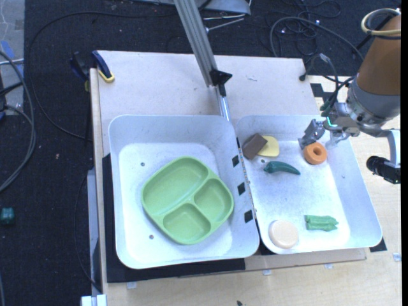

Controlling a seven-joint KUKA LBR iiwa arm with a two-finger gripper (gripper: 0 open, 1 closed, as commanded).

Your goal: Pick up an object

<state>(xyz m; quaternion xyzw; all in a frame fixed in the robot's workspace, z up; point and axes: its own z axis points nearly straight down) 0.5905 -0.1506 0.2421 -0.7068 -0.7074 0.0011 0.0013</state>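
Note:
My gripper [323, 138] hangs over the far right part of the right bin [357, 199], open, with nothing between its fingers. An orange ring [315, 153] lies on the bin floor just below and in front of the fingertips, touching or almost touching them. Further left in the same bin a brown block [254, 145] leans against a yellow piece [271, 147]. A dark green pepper-like piece [281, 167] lies close by. Near the front of this bin sit a light green piece [320, 222] and a cream round disc [284, 234].
The left bin [127, 139] holds a green divided plate [187, 199]. A slanted metal pole [199, 34] rises from the back of the bench, where the two bins meet. The arm's grey and orange body [380, 69] stands over the right edge.

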